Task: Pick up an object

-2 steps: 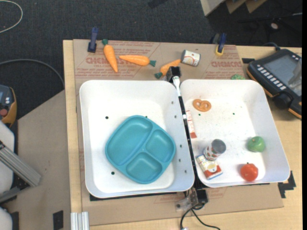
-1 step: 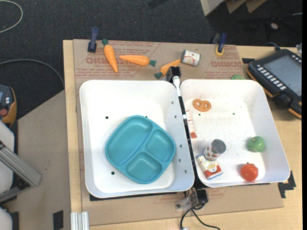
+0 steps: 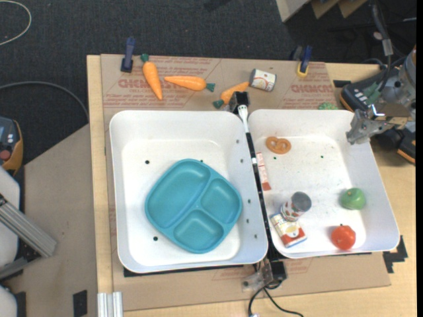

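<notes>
Green apple (image 3: 353,199) (round, glossy) in right bin (image 3: 370,170); gripper (image 3: 362,127) state unclear.

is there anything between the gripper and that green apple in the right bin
Nothing visible stands between them. The gripper is at the right bin's upper right rim, and the green apple lies below it in the view, with bare bin floor between.

The end effector (image 3: 362,129) hovers over the right bin's (image 3: 380,177) far corner (green apple (image 3: 353,199) nearby).
</notes>
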Available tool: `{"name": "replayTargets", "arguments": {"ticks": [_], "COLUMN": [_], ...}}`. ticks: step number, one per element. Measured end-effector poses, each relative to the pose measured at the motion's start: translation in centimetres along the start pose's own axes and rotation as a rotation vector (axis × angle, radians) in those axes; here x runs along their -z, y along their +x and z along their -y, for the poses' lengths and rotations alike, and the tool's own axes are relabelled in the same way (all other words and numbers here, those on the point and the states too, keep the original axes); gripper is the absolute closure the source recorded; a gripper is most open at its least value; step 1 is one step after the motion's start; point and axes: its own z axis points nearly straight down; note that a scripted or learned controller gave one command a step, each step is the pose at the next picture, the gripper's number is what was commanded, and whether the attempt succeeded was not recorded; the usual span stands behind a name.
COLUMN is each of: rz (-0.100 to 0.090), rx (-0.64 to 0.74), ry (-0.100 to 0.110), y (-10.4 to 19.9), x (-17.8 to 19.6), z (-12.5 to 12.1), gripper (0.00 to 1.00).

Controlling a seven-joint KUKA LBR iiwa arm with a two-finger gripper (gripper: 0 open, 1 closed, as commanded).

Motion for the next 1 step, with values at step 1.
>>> {"name": "replayTargets", "arguments": {"ticks": [1], "rz": [0.006], "rx": [0.005], "ry": [-0.038], "y": [3.83], "x": [18.3], "z": [1.46], "gripper": [1.0]}}
